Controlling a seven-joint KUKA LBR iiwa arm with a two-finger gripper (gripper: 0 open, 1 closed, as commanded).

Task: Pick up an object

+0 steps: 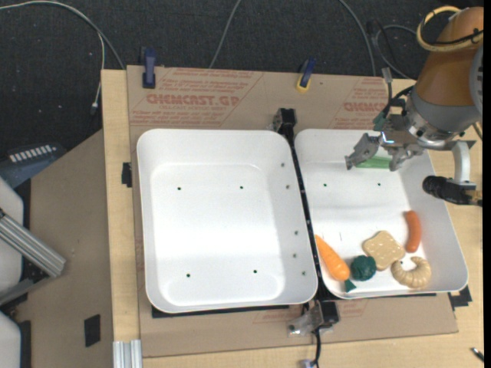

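Green thing point(375, 162): at the far end of the right bin point(345, 205), between the claw's fingers.
Claw point(377, 159): fingers spread open, not yet squeezing.
Risk: closing off-centre could push it away.

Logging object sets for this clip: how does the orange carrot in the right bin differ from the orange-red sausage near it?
The carrot is brighter orange and tapers to a point, with a green tip at its lower end; the sausage is redder, even in width, with rounded ends. The carrot lies slanted near the right bin's left wall; the sausage lies nearly upright in the view, towards the right side. The carrot looks thicker. Both lie flat in the right bin, apart from the gripper.
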